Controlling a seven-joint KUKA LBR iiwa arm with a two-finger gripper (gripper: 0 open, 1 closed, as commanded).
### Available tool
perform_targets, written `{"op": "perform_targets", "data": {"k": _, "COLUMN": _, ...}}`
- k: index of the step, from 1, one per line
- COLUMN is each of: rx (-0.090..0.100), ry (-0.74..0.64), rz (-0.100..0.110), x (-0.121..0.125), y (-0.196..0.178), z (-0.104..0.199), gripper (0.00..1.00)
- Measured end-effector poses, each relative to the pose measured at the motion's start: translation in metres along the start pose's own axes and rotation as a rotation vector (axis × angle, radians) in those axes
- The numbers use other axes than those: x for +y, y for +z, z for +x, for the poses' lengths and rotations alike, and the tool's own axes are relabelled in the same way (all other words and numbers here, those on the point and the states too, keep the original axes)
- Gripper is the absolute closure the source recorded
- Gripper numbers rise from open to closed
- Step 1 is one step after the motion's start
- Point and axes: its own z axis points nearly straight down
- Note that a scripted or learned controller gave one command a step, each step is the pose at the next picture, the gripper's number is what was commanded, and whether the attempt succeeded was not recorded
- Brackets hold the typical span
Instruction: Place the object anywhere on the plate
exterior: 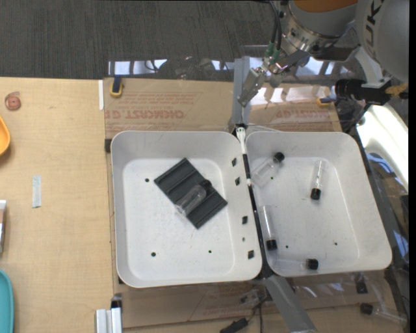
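We are logging the scene from largest item down. The grey arm with the orange band (325, 10) is entering at the 1 o'clock corner of the camera view, above the far edge of the bench. The left shallow white bin (123, 247) is sitting at about 8 o'clock from centre; the right shallow white bin (364, 214) is sitting at about 4 o'clock, the two touching along their shared wall.

The dark ribbed rectangular plate (175, 179) is lying in the left bin, its long axis running from 10 o'clock to 4 o'clock. A clear plastic vial (192, 197) is resting on it, near its 4 o'clock half; we are reading this as the task's thing already on the plate, though the transparency makes its outline faint.

Four more clear vials with black caps are lying in the right bin: one near the shared wall at 12 o'clock (268, 166), one upright-looking along 12–6 (317, 180), one along the shared wall lower down (267, 231), and a cap at 6 o'clock (312, 264).

The two-finger gripper (250, 88) is hanging beyond the far rim of both bins, over the cardboard. We are seeing nothing between its fingers, and we cannot tell how far apart they are standing.

Key relation: the vial on the plate is lying at roughly 7 o'clock from the gripper, well apart. We are judging placement as likely done.
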Motion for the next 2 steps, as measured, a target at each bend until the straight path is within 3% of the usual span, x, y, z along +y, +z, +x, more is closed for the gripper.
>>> {"op": "perform_targets", "data": {"k": 1, "rx": -0.001, "ry": -0.611, "rz": -0.002, "x": -0.014, "y": -0.057, "z": 0.004, "gripper": 0.0}}
{"op": "perform_targets", "data": {"k": 2, "rx": 0.0, "ry": -1.667, "rz": -0.005, "x": -0.015, "y": -0.001, "z": 0.011, "gripper": 0.0}}
